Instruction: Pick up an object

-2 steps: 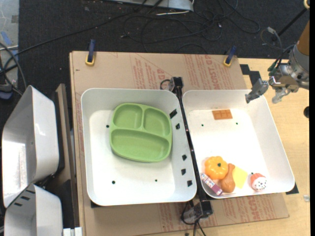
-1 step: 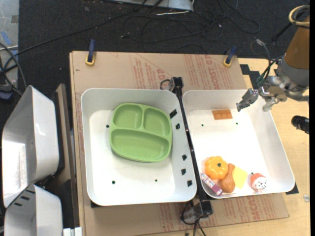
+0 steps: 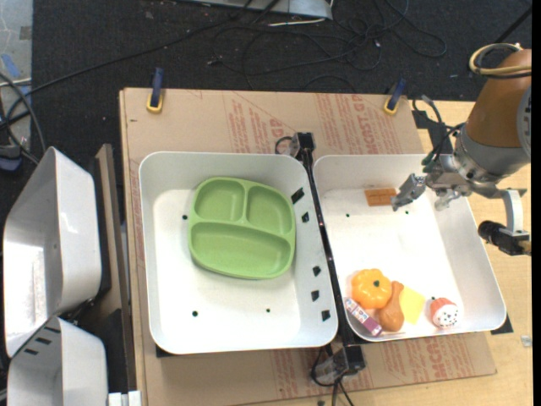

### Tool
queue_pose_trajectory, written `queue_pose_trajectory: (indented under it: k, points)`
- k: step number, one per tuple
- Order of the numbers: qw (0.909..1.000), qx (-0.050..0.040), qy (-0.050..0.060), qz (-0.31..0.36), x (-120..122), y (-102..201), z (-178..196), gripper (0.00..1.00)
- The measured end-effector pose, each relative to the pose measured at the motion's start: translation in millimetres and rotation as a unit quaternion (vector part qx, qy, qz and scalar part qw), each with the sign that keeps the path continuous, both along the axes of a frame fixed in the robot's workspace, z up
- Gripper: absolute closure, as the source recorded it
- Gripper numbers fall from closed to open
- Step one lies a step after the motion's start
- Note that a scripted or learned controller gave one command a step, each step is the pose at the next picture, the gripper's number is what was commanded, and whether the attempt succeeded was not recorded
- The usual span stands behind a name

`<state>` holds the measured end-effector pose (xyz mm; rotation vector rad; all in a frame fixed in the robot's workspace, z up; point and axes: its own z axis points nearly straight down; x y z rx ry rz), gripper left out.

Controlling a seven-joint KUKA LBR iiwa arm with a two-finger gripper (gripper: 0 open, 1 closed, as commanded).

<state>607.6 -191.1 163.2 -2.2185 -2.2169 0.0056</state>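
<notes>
Our hand hangs over the far part of the right bin, just beside a small orange block that lies flat on the bin's white floor. We cannot tell from this angle whether the hand is released or clenched; nothing is visibly caught in it, and the block sits apart from it, toward the bin's dividing wall. Behind the hand, the grey arm with its orange band reaches in from the right edge of the tabletop.

Farther out, the rest of our pickings crowd the near corner of the same bin: a small orange pumpkin, an orange carrot-shaped piece touching it, a yellow piece just beside that, a purple-and-pink stick at the rim, and a white spotted ball a little apart. All lie well away from the hand. In the left bin a green divided plate rests alone.

We judge this to be the approach step, with no grasp yet made. The orange block is the nearest candidate. The next move, as we read it, calls for shifting the hand over the block, lining it up across the block's narrow width, then descending to the floor before closing.
</notes>
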Motion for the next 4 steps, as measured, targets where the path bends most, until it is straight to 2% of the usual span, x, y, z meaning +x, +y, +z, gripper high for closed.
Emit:
queue_pose_trajectory:
  k: [1, 2, 3, 4]
  points:
    - [1.0, -0.0001, 0.0, -0.001, -1, -7, -61, 0.0]
    - [1.0, -0.0013, -0.004, 0.0, 2, -7, -46, 1.0]
    - [1.0, -0.0016, -0.006, 0.001, -2, -7, 17, 1.0]
    - [1.0, -0.0016, -0.006, 0.001, -7, -5, 63, 1.0]
